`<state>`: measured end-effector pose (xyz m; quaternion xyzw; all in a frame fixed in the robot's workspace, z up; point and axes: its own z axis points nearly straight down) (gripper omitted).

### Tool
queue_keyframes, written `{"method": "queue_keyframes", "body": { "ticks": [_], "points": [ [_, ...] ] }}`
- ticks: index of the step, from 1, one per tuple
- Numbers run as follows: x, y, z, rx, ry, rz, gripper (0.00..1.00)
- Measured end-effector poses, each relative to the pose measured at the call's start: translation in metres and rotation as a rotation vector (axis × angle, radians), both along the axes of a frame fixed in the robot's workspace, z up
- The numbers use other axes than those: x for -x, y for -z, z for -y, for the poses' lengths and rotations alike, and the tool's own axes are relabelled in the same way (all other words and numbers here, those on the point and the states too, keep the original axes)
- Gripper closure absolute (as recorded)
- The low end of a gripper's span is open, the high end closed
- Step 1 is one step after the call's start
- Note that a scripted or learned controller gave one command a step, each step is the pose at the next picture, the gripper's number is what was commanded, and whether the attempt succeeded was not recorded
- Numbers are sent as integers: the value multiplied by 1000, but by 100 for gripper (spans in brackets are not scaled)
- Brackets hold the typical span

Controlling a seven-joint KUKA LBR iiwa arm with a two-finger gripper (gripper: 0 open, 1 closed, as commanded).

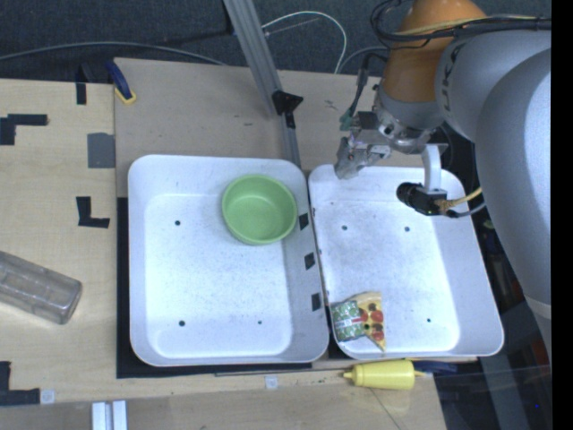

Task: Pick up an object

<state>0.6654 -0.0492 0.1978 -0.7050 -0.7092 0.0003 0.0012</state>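
Observation:
A green bowl (259, 208) sits upright in the left bin (161, 267), near its far right corner. A small printed packet (359, 319), green with red and yellow marks, lies at the near left of the right bin (448, 267). My gripper (351, 161) hangs over the far left corner of the right bin, just above its rim, with nothing visible between its fingers. It is to the right of the bowl and far from the packet.
A yellow bottle (383, 374) lies on the bench in front of the right bin. A clear plastic container (36, 287) lies left of the bins. A grey pole (255, 43) slants down to the bins' far edge. A black cable plug (421, 197) hangs over the right bin.

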Motion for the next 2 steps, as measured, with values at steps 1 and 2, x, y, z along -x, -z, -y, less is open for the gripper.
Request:
{"method": "queue_keyframes", "body": {
  "ticks": [1, 2],
  "points": [
    [7, -16, -49, 0, 0, 2, 100],
    [7, -19, -107, -1, -2, 1, 100]
  ]
}}
